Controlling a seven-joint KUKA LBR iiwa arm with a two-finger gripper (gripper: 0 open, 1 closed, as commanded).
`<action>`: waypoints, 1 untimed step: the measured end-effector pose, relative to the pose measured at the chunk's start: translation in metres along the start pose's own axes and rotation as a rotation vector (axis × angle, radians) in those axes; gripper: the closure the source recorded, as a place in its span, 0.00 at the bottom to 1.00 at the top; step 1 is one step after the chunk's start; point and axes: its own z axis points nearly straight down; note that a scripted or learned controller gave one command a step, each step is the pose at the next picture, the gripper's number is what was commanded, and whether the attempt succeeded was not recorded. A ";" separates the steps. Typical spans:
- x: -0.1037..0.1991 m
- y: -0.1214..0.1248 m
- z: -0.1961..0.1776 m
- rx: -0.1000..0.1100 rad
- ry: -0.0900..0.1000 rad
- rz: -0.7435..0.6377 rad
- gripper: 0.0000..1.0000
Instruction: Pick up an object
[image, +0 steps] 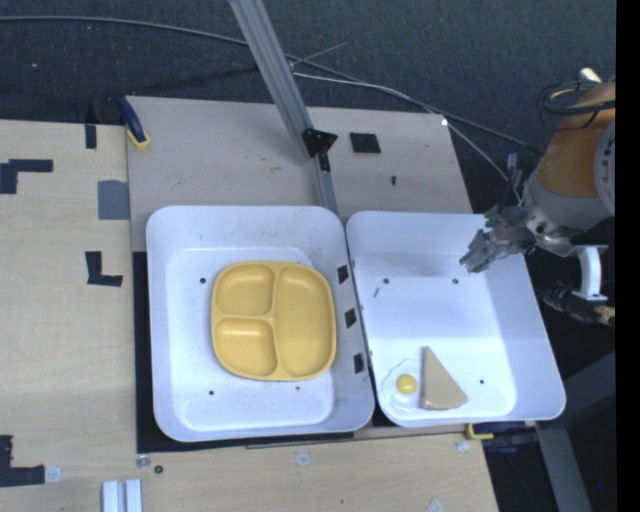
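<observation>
A yellow divided plate (273, 321) lies in the left bin (170, 300). In the right bin (510, 310), at its near edge, a tan wedge-shaped piece (440, 383) rests beside a toy fried egg (403, 385) with a yellow yolk. My gripper (479, 255) hangs over the far right corner of the right bin, well away from the wedge and egg. Nothing shows between its fingers.
A grey metal pole (285, 90) slants across the bench behind the bins. A blue and yellow clamp (133, 123) sits at the bench's far left corner. Cables run over the dark floor at the top.
</observation>
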 end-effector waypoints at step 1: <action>0.000 0.001 -0.033 0.004 0.001 0.000 1.00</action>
